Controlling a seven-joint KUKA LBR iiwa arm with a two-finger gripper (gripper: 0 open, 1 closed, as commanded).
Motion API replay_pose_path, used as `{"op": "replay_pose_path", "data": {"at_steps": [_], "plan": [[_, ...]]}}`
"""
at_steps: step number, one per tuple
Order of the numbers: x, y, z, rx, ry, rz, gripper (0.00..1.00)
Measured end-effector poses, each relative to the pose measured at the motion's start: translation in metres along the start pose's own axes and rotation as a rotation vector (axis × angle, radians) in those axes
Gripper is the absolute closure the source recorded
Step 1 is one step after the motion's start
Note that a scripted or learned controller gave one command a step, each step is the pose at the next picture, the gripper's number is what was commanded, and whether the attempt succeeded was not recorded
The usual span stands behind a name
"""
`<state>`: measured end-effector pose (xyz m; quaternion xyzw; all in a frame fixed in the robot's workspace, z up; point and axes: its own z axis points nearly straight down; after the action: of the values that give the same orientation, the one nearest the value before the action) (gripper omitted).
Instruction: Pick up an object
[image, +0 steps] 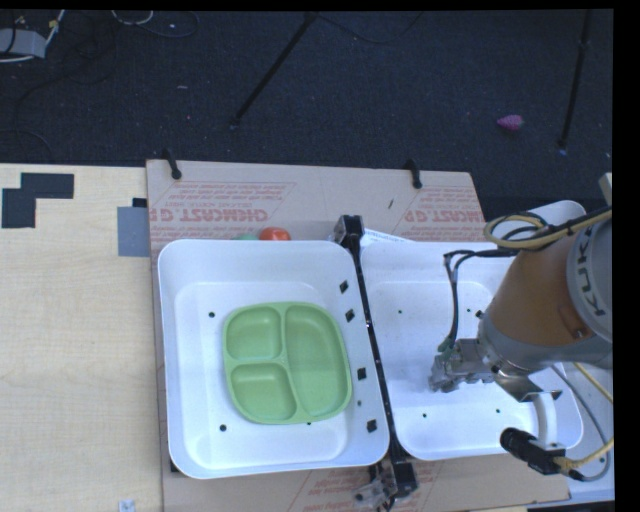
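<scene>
A light green divided plate (286, 362) lies flat in the middle of the left bin (190, 300). My gripper (448, 372) hangs low over the floor of the right bin (420, 300), near that bin's centre, under the grey and orange arm (545, 300) that comes in from the right. Its fingers are seen from above and nothing shows between them. A small orange-red object (274, 235) sits just behind the far rim of the left bin, with a bit of green beside it.
A black divider bar (366, 340) runs between the two bins. Cardboard (300, 200) lies under and behind the bins. Cables and a black part (530, 450) hang near the right bin's front right corner. Wooden bench surface (70, 350) extends to the left.
</scene>
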<state>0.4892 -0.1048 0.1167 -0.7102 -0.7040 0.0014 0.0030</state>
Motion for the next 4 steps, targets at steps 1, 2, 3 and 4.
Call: {"op": "replay_pose_path", "data": {"at_steps": [1,2,3,4], "plan": [[-0.011,0.002,-0.051,-0.008,-0.003,-0.002,1.0],[-0.01,0.001,-0.114,-0.01,-0.003,-0.009,1.0],[-0.011,0.001,-0.166,-0.009,-0.003,-0.009,1.0],[0.05,0.009,-0.158,-0.003,0.0,-0.014,1.0]]}}
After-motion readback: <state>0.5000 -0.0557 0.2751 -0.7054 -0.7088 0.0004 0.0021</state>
